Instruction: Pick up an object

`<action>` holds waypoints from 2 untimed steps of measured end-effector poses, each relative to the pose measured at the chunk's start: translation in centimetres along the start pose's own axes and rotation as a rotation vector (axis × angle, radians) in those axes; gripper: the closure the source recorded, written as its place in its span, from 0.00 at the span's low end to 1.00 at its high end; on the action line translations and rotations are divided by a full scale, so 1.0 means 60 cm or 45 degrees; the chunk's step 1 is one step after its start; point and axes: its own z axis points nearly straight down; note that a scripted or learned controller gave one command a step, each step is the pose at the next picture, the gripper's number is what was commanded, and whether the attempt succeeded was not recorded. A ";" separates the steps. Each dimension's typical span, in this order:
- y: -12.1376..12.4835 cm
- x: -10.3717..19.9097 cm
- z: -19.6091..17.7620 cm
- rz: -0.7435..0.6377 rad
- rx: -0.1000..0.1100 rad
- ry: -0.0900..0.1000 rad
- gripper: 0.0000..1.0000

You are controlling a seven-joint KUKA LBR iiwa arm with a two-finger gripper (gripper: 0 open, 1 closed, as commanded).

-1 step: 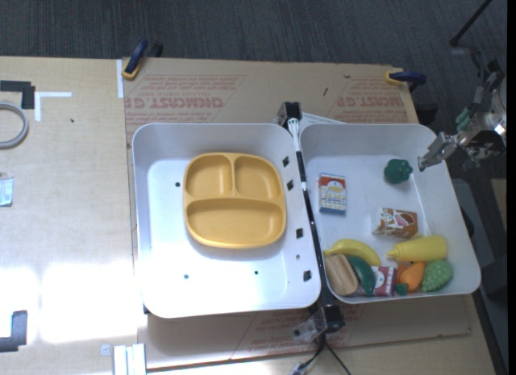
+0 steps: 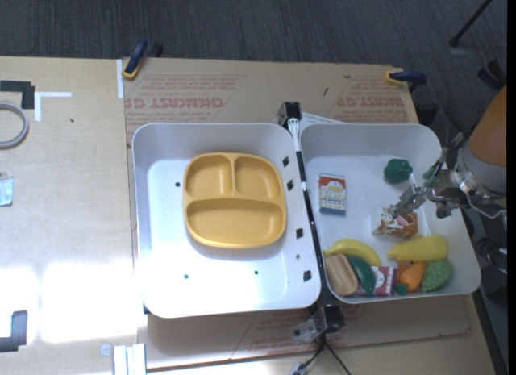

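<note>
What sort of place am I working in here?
Probably a robotics lab bench set up for grasping trials: two white bins clipped together on cardboard, toy food such as a banana heaped in the right one, and a yellow divided plate in the left.

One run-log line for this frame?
hand: low in right bin, at snack packet | grasp: unconfirmed | left bin: yellow plate
</note>
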 end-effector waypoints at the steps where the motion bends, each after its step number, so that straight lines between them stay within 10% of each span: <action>1: -0.053 0.054 0.132 -0.179 -0.020 -0.007 0.00; 2: 0.043 0.077 0.139 -0.536 -0.003 -0.001 0.00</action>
